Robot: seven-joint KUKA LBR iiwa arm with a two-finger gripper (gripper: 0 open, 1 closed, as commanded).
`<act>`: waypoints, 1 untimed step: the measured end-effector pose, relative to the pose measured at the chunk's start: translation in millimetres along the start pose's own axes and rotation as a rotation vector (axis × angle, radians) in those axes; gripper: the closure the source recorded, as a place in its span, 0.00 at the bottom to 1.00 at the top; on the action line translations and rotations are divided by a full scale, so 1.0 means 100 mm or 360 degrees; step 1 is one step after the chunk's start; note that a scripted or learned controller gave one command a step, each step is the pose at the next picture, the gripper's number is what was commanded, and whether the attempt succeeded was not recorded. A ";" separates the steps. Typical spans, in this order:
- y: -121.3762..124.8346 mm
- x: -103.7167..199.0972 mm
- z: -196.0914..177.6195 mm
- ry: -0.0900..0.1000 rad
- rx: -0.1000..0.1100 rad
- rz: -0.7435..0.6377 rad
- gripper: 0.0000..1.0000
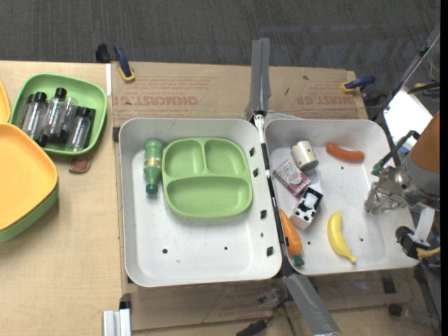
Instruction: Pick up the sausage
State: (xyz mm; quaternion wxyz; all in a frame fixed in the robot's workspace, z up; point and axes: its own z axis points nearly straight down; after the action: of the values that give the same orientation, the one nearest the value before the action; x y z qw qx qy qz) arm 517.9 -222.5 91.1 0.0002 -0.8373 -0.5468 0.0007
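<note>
Two bins, and the sausage (345, 152) is in the right bin (371, 250), up and left of the gripper (381, 200); banana (341, 237) is down-left of it; can't tell how the jaws stand, honestly.

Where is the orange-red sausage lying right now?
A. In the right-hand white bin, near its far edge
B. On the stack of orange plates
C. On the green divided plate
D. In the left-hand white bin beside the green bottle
A. The orange-red sausage lies on the floor of the right-hand white bin near its far edge, right of the small silver can.
</note>
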 end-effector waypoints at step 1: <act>0.69 0.66 -0.23 -0.0002 0.0003 0.0354 1.00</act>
State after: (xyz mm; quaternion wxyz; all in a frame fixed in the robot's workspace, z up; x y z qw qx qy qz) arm 607.2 -189.7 114.3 0.0004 -0.8928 -0.4504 0.0018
